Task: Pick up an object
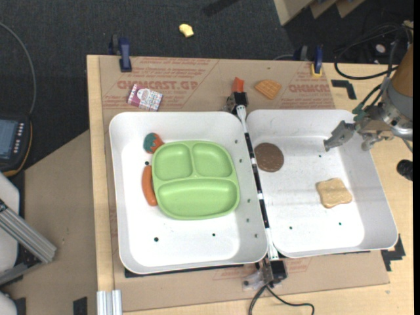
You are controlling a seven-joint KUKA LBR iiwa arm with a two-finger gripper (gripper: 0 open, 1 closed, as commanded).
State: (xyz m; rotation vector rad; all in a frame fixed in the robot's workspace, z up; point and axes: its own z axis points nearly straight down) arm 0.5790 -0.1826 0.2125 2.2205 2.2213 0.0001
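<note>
1. The grey two-finger gripper [351, 135] hovers over the far right corner of the right-hand shallow white bin [298, 126]. Its fingers look spread, with nothing between them.
2. Candidate objects in the right bin, two: a flat brown round disc [269, 157] at the left wall and a tan toast-shaped piece [333, 192] nearer and to the right. Both lie well apart from the gripper.
3. Left-hand shallow white bin [131, 228], three items: one green plastic divided tray [195, 179], one orange sausage-shaped toy [149, 184] touching the tray's left edge, one small teal-and-red toy [153, 142] at its far left corner.
4. Outside the bins: one tan cracker-like piece [267, 88] and one small patterned packet [144, 97].
5. Risks, my judgement: both right-bin pieces lie flat, so fingers may skid over them. The disc hugs the wall, which could block one finger.
</note>
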